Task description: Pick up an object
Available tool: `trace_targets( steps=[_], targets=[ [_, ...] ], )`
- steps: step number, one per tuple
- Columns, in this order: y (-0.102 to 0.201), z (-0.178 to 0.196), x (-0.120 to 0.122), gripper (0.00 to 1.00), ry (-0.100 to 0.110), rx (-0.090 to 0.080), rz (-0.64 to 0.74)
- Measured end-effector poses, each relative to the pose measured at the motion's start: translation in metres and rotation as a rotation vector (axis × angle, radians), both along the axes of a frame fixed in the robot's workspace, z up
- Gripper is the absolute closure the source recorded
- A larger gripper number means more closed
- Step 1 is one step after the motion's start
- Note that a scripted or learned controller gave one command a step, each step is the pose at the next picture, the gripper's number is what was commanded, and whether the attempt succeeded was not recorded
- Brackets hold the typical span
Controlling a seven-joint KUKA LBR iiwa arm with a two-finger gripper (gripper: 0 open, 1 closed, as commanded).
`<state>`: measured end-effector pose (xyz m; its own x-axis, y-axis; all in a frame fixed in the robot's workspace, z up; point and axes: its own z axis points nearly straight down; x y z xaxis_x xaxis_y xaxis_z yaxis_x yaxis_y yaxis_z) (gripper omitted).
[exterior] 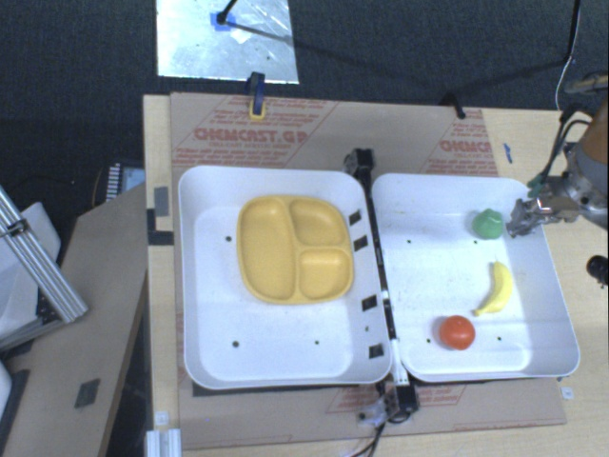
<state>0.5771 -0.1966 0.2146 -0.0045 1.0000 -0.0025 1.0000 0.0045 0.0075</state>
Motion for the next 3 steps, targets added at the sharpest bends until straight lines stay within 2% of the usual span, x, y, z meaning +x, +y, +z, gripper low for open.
trace_targets(
  steps=[1,3],
  targets=[
    [0.000,0.036,0.002,1.00,0.002,0.000,0.001],
    [0.096,0.020,0.019,1.00,0.005,0.004,0.006]
  ],
)
